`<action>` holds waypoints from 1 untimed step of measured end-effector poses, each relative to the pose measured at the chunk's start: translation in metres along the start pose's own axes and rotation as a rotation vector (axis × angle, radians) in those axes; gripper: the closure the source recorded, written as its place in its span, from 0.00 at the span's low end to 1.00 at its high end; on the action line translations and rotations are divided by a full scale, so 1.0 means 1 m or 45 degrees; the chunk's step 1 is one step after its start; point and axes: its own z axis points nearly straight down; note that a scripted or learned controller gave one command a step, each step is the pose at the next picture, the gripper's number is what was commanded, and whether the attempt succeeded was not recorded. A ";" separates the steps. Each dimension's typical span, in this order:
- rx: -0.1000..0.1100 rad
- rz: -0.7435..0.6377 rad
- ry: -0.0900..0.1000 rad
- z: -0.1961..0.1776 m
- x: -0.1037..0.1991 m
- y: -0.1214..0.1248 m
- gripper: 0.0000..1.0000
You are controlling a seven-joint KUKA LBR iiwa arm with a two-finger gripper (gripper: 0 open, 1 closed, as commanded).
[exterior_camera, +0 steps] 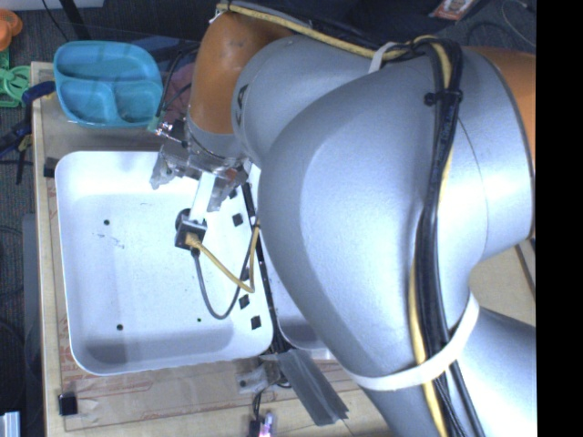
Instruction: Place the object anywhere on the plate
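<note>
Hovering over left bin (118, 335), gripper (196, 185) state unclear, no object seen held; next, reaching blue plate (105, 80) far-left.

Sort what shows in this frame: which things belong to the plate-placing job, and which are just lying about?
Belongs to the job:
- the tool, over the left white bin
- no plate or object to place can be made out from this angle

Just lying about:
- blue divided tray beyond the bin
- green item at the far left edge
- grey arm, covering much of the right side
</note>
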 end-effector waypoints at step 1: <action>0.005 0.158 -0.005 0.089 0.027 -0.073 0.00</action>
